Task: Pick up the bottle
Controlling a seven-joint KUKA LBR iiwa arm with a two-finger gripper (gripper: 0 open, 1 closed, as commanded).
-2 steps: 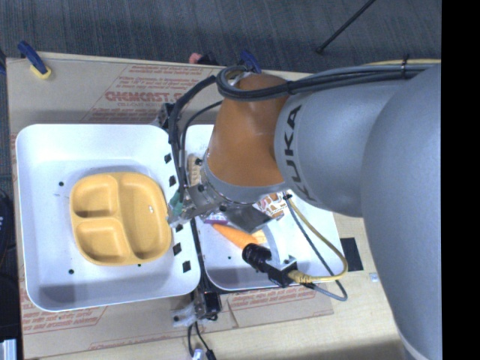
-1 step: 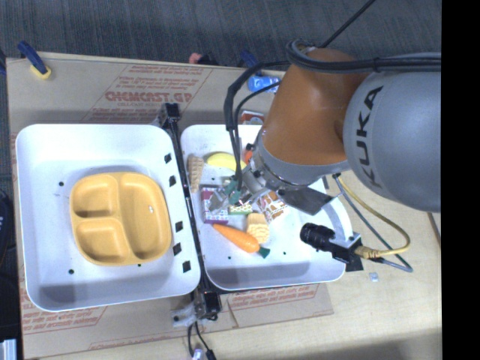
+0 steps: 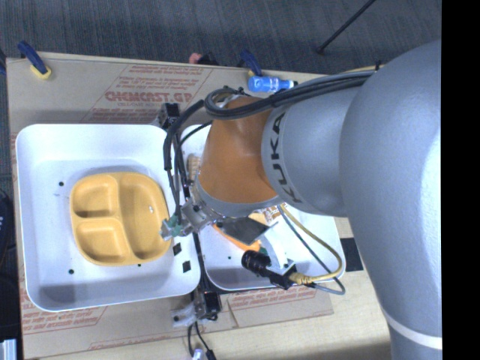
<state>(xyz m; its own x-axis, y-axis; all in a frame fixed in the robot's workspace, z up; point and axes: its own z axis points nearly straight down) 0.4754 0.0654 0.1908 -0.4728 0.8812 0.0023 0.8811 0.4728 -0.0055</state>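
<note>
One yellow divided tray (image 3: pixel 118 217) lies in the left bin (image 3: pixel 45 156); the tool's state I cannot tell.

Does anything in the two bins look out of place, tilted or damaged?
Nothing stands out. The yellow divided plate lies flat in the left bin, undamaged. The arm covers most of the right bin.

Red print reading "CHEMCAST GP" runs across the brown paper sheet (image 3: pixel 150 88) covering the worktop behind the bins, and black letters "KUKA" stand partly visible on the arm's (image 3: pixel 315 156) grey casing.
</note>
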